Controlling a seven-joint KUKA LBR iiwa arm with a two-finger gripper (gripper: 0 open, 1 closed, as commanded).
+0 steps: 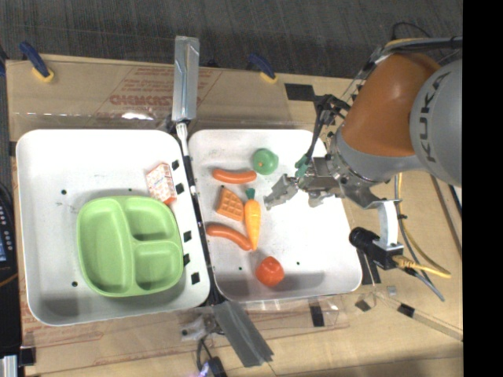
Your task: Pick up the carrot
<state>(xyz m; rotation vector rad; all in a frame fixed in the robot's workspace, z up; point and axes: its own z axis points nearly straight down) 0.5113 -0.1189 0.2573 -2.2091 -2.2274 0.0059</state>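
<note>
Beside the carrot (252, 220), just off its upper right, you find the gripper (277, 192) hanging over bare floor of the right bin (322, 246), reaching in from the arm's grey wrist. Its two fingers stand apart with nothing between them. Nothing is gripped.

Carrot: lies near the middle of the right bin, long axis running roughly up and down the frame, leafy end toward the top. Touching its upper left flank is a waffle piece (230, 204). Below and left of the carrot, a sausage (229, 235) ends right at the carrot's lower tip. Above the carrot, a second sausage (234, 176) lies crosswise. Up and right of the carrot sits a green apple (265, 161). Below the carrot rests a tomato (269, 270).

Step in hand, as you may judge it: the approach, before any descent. The next move calls for shifting the tool down-left until it is centred over the carrot, turning the fingers to straddle its narrow width, then lowering. Watch the waffle side; a finger there has little room.

Count, right bin: one carrot, two sausages, one waffle piece, one apple, one tomato.

Far left of the carrot, in the left bin (47, 210): one green divided tray (130, 246) and one small printed card (160, 181).
</note>
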